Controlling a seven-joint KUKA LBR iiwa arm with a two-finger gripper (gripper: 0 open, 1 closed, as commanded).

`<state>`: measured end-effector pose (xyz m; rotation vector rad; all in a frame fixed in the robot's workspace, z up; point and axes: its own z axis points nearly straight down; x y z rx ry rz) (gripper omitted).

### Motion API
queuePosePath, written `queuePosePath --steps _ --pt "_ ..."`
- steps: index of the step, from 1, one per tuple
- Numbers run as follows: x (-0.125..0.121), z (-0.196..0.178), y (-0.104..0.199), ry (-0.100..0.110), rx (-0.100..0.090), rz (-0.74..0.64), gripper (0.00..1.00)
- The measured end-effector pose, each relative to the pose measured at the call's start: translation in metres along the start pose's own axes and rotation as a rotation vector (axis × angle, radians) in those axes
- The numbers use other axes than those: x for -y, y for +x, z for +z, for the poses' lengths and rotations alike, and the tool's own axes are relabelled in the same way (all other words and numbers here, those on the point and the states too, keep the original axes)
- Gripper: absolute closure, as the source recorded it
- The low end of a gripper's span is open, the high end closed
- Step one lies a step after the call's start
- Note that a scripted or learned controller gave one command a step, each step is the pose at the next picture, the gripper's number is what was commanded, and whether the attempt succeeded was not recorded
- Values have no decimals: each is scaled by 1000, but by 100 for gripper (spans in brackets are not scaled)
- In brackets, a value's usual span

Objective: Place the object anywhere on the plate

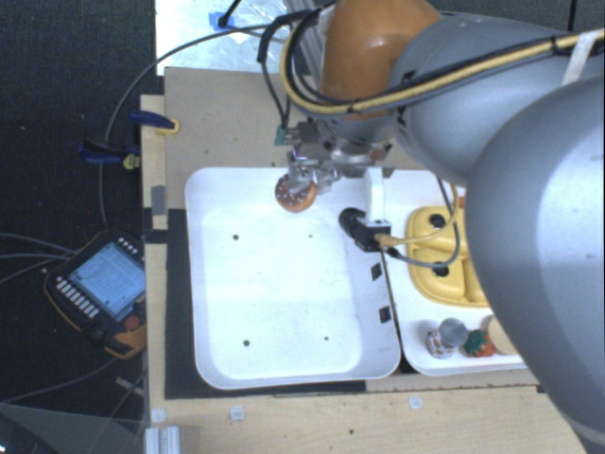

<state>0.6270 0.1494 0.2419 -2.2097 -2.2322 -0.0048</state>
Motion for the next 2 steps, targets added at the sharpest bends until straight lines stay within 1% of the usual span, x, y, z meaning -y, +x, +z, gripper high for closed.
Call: queuePosePath --steps 1,2 --pt "14 8 58 2 0 0 100" --pt "14 8 54 2 2 6 0"
